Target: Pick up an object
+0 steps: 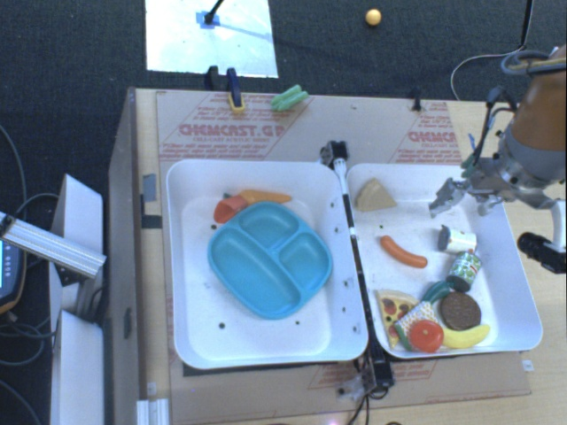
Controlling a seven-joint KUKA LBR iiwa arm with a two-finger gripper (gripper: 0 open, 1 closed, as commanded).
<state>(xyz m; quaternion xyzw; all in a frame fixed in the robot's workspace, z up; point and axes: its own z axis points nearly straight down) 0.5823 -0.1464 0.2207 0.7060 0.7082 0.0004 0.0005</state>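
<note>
Nearest us, at the near edge of the right bin [523, 312], we see a cluster: a pizza slice [396, 308], a tomato [426, 336], a banana [466, 336] and a brown cookie [461, 310], all touching or just beside one another. Farther back lie a small can [465, 266], a white cup [456, 237], a sausage [404, 251] and a cheese wedge [375, 196]. The left bin [195, 237] carries a blue tray [269, 258] with a carrot [261, 197] beyond it.

The tool [462, 193] hangs over the far right part of the right bin, empty, its fingers spread, above bare floor just beyond the cup.

We would judge the sausage the easiest target: it lies well apart from its neighbours, between wedge and cluster. Its long axis runs from far-left to near-right, one rounded end towards the divider, the other towards the can. To take it well, we should turn the fingers across that axis, centre on its middle, and descend straight so neither finger rides onto it. The crowded near corner seems a poorer choice, since fingers would likely nudge neighbours.
</note>
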